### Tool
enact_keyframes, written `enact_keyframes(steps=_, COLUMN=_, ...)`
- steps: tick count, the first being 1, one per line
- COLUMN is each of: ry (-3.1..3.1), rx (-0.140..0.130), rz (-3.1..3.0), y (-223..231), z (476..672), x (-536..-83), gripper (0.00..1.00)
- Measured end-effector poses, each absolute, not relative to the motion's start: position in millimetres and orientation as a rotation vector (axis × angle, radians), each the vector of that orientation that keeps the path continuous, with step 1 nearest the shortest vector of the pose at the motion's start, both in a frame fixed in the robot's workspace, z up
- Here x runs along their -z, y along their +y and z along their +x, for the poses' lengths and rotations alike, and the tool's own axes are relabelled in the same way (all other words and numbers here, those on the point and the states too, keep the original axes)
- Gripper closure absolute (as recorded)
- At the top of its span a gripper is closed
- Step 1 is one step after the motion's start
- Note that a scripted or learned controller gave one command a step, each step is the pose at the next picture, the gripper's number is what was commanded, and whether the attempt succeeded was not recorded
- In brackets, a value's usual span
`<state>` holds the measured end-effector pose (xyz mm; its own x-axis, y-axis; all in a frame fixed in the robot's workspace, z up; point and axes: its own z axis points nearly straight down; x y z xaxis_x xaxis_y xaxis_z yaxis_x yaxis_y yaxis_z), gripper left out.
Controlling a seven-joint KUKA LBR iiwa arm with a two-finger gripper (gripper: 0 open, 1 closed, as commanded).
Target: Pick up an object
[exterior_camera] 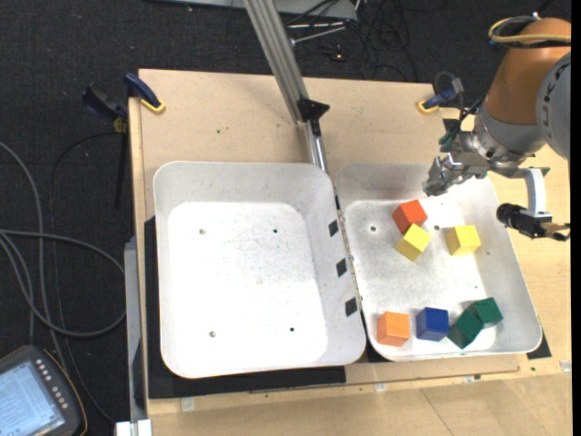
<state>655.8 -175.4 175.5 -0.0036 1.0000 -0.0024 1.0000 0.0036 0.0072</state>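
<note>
The right bin [508, 271] holds several small blocks. A red-orange block [409, 214] and a yellow block [413, 242] touch near its middle. Another yellow block [464, 239] lies to their right. Along the front edge sit an orange block [393, 328], a blue block [433, 323] and two green blocks [477, 321]. My gripper [440, 181] hangs over the bin's far edge, up and to the right of the red-orange block. Nothing shows between its fingers.
The left bin [172, 243] sits beside the right one. A slanted metal pole [277, 48] crosses the bench's far side. Clamps [145, 94] hold the board's back corners. Cables lie on the dark floor at left.
</note>
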Motion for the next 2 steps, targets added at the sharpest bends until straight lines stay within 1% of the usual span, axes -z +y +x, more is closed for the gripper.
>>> enact_keyframes(steps=1, ry=2.220, rx=-0.008, rz=2.211, y=-168.9, z=662.4, x=-237.1, gripper=1.00)
enact_keyframes(steps=2, ry=2.222, rx=-0.002, rz=2.216, y=-168.7, z=663.2, x=-239.2, gripper=1.00)
